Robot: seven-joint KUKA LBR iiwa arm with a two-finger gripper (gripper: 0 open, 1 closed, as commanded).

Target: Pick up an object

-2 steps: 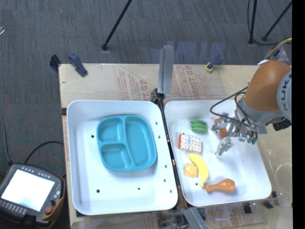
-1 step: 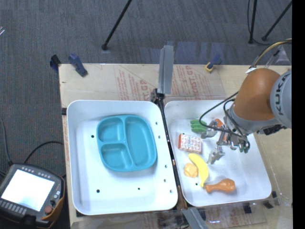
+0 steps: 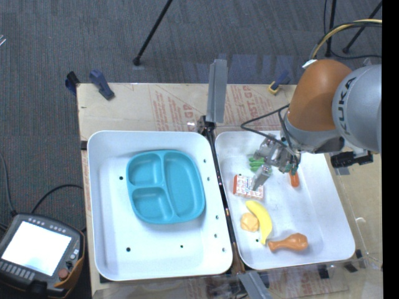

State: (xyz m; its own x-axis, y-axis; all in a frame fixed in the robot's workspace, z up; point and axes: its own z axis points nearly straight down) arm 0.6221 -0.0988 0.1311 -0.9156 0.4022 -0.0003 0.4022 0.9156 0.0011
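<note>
Position: one fixed camera above the bench [image 3: 149,108].
Facing: down at a slant, floor showing beyond the far edge.
Range: middling; both bins, left [image 3: 106,167] and right [image 3: 324,217], fit whole.
Arm [image 3: 340,108]: enters from the right.

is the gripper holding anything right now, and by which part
Cannot be told. The gripper hangs over the red and white packet in the right bin, but no object shows between its fingers.

We see dark grey carpet [image 3: 75,30] all around the counter [image 3: 149,108]. Behind the counter, thin black stand legs [image 3: 156,27] splay across the carpet. Off the counter's front-left corner lies a handheld screen [image 3: 38,248], glowing white.
</note>
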